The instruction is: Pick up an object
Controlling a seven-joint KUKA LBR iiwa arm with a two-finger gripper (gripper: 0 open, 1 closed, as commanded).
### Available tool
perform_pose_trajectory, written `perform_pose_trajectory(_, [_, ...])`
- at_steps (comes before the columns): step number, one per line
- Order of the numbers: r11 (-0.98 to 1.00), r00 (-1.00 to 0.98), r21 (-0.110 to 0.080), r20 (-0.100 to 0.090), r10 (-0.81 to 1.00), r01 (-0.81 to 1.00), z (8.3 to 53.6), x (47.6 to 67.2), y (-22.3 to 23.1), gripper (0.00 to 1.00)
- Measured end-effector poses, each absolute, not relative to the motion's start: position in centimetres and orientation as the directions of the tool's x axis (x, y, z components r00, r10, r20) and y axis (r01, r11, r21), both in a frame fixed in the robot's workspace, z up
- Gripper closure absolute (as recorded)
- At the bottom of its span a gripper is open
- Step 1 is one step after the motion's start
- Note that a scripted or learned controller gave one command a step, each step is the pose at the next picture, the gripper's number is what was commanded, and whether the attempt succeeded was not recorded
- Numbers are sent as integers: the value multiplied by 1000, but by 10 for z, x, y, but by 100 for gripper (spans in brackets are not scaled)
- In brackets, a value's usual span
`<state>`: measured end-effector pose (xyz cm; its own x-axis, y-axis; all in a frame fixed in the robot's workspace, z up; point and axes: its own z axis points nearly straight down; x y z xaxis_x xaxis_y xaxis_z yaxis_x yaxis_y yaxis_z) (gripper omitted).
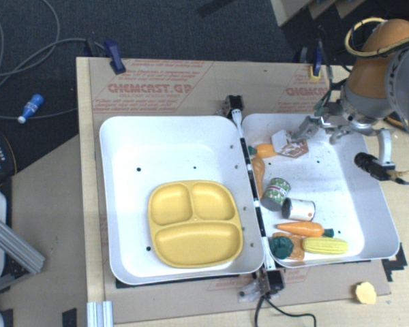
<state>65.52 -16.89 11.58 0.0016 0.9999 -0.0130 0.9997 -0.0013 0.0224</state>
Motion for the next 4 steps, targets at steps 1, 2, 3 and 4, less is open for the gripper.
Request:
perform_pose_trajectory(1, [-4,5,26,-11,1000,1000,117,655,-167,0])
perform_pose_trajectory(2, [-1,1,27,-7,1000,1000,115,657,-161,0])
perform_pose_trajectory(3, [5,-5,3,0,1000,1000,84,668,-97,0])
perform_pose_trajectory(4, [-2,2,-6,2,1000,1000,85,592,-91,0])
